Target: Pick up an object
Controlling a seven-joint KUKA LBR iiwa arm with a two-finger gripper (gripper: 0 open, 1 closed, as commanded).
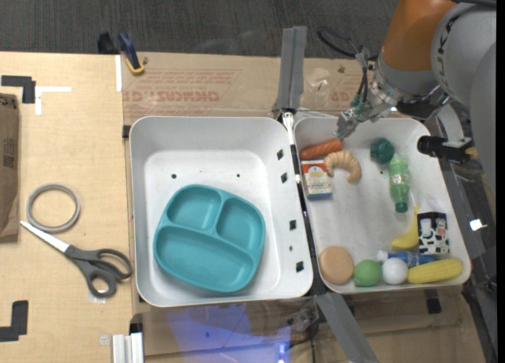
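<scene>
Grey arm with orange band reaches in from the right, angled down-left; two-finger pincer (348,122) hangs over the right white plastic bin's (357,200) far-left corner, can't tell if it's parted or closed. Just below it: smooth orange carrot-shaped toy (321,148), curved tan croissant (345,162). Mirrored cardboard lettering (194,95) unreadable.

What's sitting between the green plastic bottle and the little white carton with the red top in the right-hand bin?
In the camera view, a tan croissant lies between the green plastic bottle and the white carton.
</scene>
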